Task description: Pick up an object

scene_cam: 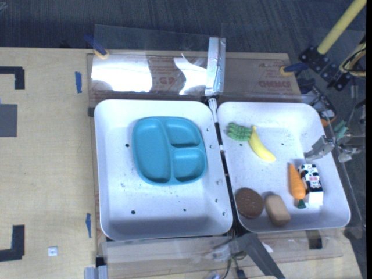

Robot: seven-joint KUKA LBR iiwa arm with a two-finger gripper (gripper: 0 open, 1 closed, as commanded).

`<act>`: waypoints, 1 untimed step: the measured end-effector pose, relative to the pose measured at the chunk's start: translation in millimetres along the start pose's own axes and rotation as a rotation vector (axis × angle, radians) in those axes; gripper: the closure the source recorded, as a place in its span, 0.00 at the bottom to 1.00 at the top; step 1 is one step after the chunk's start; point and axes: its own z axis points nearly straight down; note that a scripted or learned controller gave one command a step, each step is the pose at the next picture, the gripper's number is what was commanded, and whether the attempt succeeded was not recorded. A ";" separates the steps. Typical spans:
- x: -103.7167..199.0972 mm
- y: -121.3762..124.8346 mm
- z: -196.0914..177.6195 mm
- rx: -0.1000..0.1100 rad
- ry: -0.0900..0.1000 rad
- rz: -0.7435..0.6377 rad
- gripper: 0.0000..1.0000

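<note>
A single fixed camera sits above the pale wooden bench (46, 156), looking down at a slant from moderate height. Both shallow white plastic bins (110, 208) fall fully within frame, side by side, with dark floor beyond the bench's far edge.

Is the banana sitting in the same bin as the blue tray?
No, the banana lies in the right bin, while the blue tray sits in the left bin.

Toy foods (261, 149) in right bin (279, 113)
</note>
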 end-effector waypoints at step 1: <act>-20.3 46.3 134.9 0.012 0.004 0.088 0.00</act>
